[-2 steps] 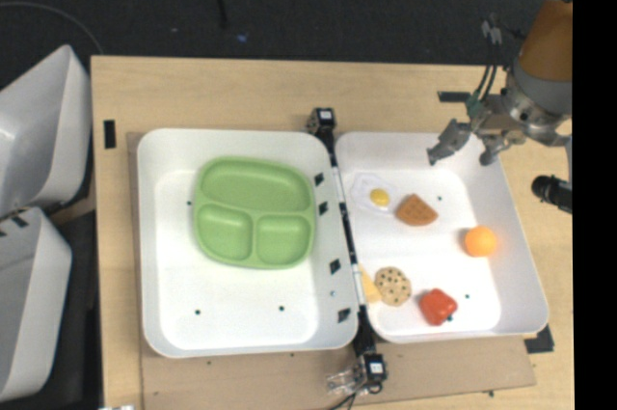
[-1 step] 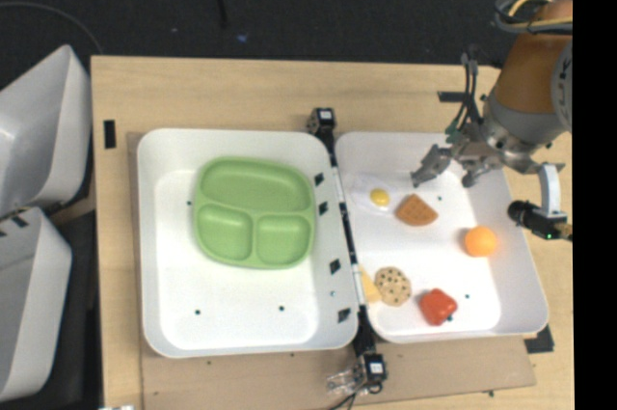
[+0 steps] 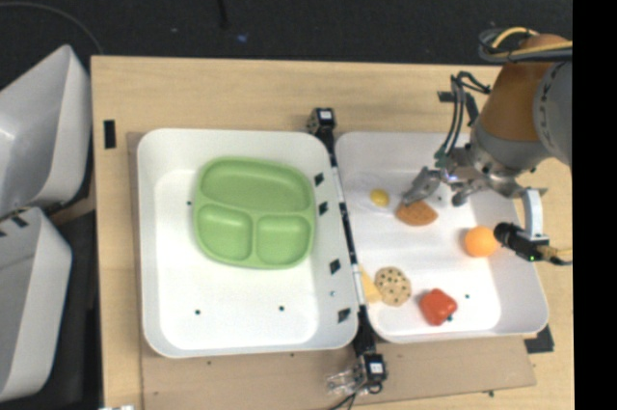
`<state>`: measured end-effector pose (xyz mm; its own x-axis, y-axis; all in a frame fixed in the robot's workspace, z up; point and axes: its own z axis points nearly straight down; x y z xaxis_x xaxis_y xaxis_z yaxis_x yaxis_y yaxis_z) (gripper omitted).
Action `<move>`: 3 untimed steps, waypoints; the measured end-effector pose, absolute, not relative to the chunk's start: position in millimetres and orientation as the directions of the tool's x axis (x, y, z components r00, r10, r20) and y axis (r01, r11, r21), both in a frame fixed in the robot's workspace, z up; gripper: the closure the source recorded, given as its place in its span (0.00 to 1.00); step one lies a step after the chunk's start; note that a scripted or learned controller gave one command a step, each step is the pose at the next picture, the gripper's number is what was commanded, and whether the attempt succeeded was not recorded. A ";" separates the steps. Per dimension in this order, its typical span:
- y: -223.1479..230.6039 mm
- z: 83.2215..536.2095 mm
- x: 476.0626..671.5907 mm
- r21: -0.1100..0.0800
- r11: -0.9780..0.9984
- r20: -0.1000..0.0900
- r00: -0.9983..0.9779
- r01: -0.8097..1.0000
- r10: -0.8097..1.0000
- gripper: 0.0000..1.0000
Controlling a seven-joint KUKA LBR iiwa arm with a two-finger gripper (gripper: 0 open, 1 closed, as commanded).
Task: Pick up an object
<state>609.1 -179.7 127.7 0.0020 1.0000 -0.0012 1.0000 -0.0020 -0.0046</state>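
Camera view gives us the arm reaching in from the right, its orange band above the wrist, bent down over the right bin. We see the gripper low at the brown flat piece, seemingly touching its top edge; we cannot tell how its fingers stand. Nearby lie a small yellow piece, an orange ball, a cookie and a red item. The left bin holds a green divided plate.

The arm is running off the right edge. The gripper is covering the upper edge of a brown food piece, its kind too blurred to tell.
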 end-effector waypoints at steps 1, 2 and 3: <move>-180.9 99.9 609.1 -0.001 -0.004 -0.002 0.004 1.000 1.000 0.00; -182.1 113.2 610.6 0.005 -0.007 -0.003 0.007 1.000 1.000 1.00; -191.1 175.1 611.4 0.007 -0.008 -0.003 0.008 1.000 1.000 1.00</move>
<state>611.4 -191.1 175.1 0.0076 1.0000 -0.0030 0.9999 -0.0076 0.0071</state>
